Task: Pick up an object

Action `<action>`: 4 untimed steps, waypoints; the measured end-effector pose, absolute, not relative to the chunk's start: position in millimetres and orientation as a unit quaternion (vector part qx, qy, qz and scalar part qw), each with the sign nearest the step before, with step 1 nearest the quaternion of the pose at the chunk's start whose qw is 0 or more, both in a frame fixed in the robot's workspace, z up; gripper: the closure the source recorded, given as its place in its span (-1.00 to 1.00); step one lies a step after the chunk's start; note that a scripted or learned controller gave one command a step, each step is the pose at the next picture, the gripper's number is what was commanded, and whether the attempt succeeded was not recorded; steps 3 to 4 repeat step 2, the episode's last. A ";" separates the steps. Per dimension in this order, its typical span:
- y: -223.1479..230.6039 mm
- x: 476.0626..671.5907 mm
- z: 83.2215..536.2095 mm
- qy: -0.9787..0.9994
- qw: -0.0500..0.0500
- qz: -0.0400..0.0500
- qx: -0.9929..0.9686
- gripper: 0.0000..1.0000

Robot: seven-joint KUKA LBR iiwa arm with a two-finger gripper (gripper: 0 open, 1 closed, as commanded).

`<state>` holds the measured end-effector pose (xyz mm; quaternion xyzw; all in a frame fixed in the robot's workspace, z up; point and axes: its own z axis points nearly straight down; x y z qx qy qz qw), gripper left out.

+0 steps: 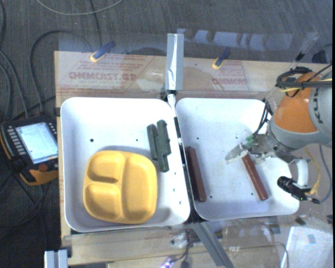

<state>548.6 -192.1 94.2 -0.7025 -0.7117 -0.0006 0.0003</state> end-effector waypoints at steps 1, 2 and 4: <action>-192.4 548.8 103.6 -0.712 0.000 0.000 -0.703 1.00; -172.7 583.5 182.2 -0.644 0.000 0.002 -0.765 1.00; -172.7 583.5 182.2 -0.644 0.000 0.002 -0.765 1.00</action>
